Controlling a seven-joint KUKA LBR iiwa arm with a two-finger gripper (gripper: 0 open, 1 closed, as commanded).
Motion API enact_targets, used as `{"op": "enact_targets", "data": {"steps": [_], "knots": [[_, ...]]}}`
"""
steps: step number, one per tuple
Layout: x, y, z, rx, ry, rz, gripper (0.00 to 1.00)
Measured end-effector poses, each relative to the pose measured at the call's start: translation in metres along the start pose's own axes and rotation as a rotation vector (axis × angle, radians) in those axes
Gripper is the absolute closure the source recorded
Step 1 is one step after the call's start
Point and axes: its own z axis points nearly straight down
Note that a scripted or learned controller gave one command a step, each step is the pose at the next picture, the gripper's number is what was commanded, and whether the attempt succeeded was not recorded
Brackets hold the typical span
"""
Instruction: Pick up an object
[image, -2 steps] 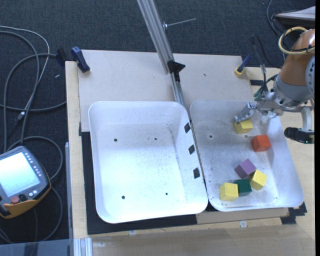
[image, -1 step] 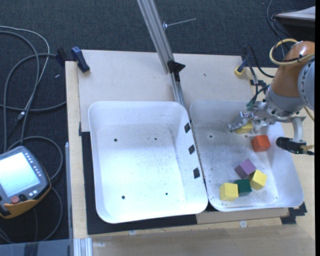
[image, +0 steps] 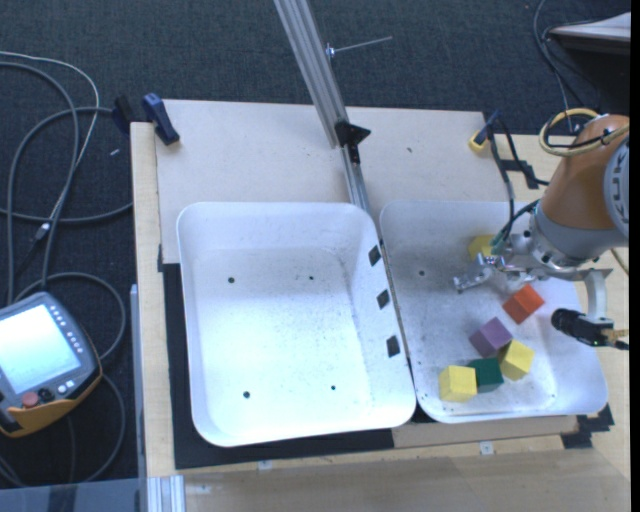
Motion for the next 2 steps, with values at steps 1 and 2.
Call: {"op": "enact_targets", "data": {"steps": [1,2], "knots": [[0.041,-0.078,0.002,0.004,0.002,-0.001,0.00],[0.054,-0.103,0.002,-0.001,-0.001,0.000,0.00]]}}
